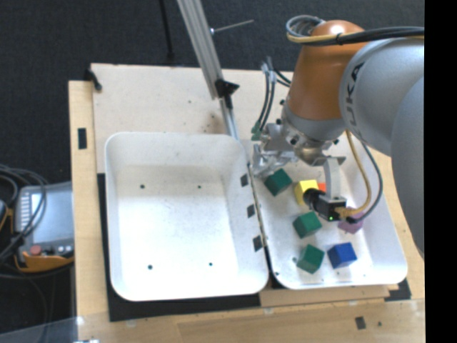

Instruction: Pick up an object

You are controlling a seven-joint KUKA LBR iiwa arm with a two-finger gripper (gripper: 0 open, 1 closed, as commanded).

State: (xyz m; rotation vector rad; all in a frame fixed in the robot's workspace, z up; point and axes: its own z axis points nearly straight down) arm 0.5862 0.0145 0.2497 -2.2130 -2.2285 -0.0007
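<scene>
green block (278, 182) lies just beside gripper (265, 161).

A pale wooden bench (82, 191) stands on dark carpet (64, 20). An aluminium rail (203, 48) rises slantwise from its far edge. Beyond its left edge lie cables (11, 184) and a grey pendant (44, 224).
</scene>
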